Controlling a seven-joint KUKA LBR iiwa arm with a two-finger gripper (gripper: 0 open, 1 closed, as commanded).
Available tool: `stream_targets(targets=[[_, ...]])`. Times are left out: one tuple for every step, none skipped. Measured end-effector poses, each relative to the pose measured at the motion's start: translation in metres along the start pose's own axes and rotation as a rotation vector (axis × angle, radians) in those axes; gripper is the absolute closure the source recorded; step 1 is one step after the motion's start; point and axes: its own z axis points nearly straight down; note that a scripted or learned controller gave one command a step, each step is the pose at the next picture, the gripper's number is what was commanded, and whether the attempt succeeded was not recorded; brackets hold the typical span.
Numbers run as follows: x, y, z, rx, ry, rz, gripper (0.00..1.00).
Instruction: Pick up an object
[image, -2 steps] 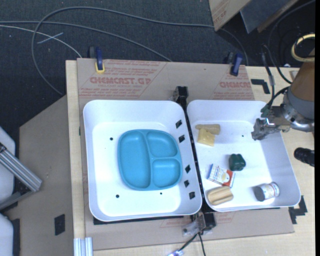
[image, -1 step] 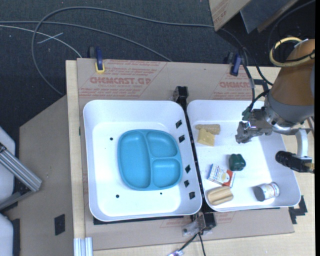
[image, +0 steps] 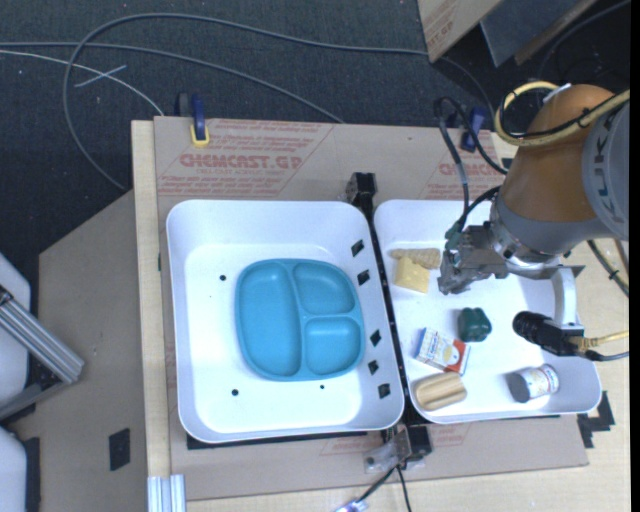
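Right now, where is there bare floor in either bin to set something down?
The left bin has bare floor all round the blue divided plate, widest along its near edge. The right bin is crowded: gripper by the yellow block, green object, small carton, tan cylinder, grey bottle. A small gap lies between carton and bottle.

Dark carpet floor (image: 90, 120) with thin cables (image: 100, 60) beyond the bench (image: 80, 300).

One fixed camera looks down at a slant from above, taking in both white bins (image: 190, 300) fully.
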Motion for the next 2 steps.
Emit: stream_targets(targets=[[0.054, 0.006, -0.013, -0.005, -0.001, 0.000, 1.00], [0.106, 0.006, -0.025, -0.004, -0.001, 0.000, 1.00]])
